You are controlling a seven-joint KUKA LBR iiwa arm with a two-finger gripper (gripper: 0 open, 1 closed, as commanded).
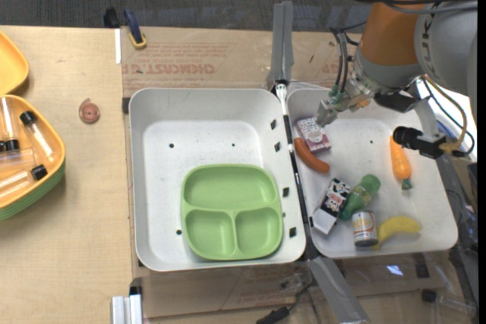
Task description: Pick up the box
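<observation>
A small pink and red box (313,135) lies at the back left of the right bin (425,239), close to the bin's left wall. My gripper (328,113) hangs just above and to the right of that box, at the end of the grey arm with the orange band (395,19). Nothing shows as held in it. A black and white carton (331,205) lies nearer the front of the same bin, tilted, next to a green bottle (361,193).
A red sausage (312,155) lies right below the pink box. An orange carrot (400,160), a can (365,228) and a banana (399,227) share the right bin. The left bin (152,163) holds a green divided plate (231,210). Yellow trays (23,155) sit far left.
</observation>
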